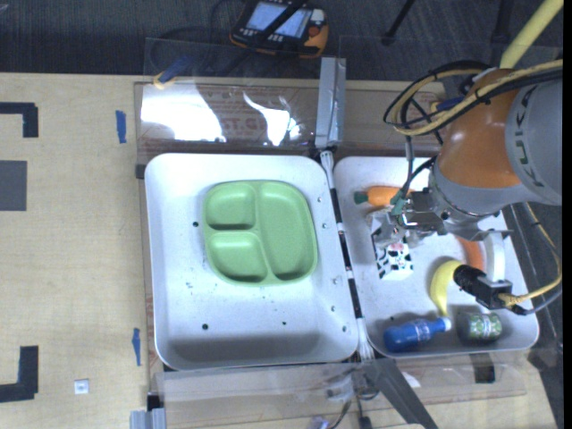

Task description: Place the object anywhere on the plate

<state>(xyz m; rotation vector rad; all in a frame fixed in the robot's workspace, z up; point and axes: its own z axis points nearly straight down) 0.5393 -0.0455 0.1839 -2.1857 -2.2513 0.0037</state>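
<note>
Wooden bench boards carry two shallow white bins side by side. Nearest the camera, along the right bin's front wall, lie a blue bottle and a dark green can. Just behind them sits a banana, and left of it a white object with black spots. The gripper hangs right above that spotted object; whether it is wide or narrow cannot be told. A carrot lies farther back. The green divided plate rests in the middle of the left bin, well apart from the objects.
</note>
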